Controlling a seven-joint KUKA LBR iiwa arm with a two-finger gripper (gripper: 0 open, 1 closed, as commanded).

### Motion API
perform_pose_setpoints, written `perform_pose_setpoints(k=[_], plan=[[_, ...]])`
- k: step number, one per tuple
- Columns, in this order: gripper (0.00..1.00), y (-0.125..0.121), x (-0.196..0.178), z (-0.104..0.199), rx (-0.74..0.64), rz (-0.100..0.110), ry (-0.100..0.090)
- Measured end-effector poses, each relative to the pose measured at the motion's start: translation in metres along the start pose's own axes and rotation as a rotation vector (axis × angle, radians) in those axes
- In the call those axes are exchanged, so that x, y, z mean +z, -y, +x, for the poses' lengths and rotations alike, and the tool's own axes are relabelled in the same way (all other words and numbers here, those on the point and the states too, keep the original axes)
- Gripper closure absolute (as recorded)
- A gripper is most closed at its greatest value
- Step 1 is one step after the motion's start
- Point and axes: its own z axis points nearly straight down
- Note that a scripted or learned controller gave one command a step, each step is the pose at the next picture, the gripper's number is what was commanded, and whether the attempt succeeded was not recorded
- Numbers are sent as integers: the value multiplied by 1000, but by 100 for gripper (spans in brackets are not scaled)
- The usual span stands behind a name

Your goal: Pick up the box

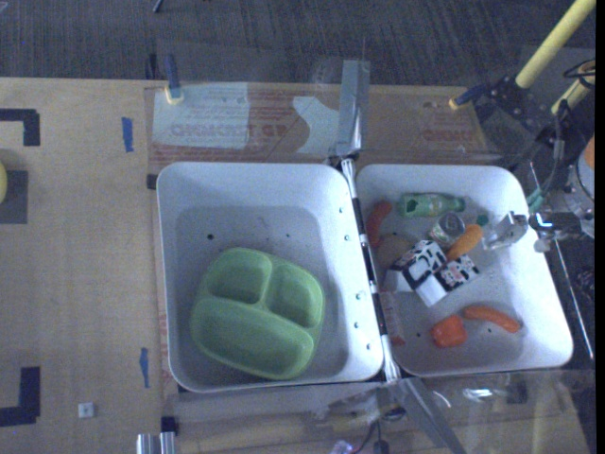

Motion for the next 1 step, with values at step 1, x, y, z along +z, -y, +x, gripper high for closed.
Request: perform_pose_setpoints(k=[1], plan=[[0, 53, 113, -1, 86, 0, 0]])
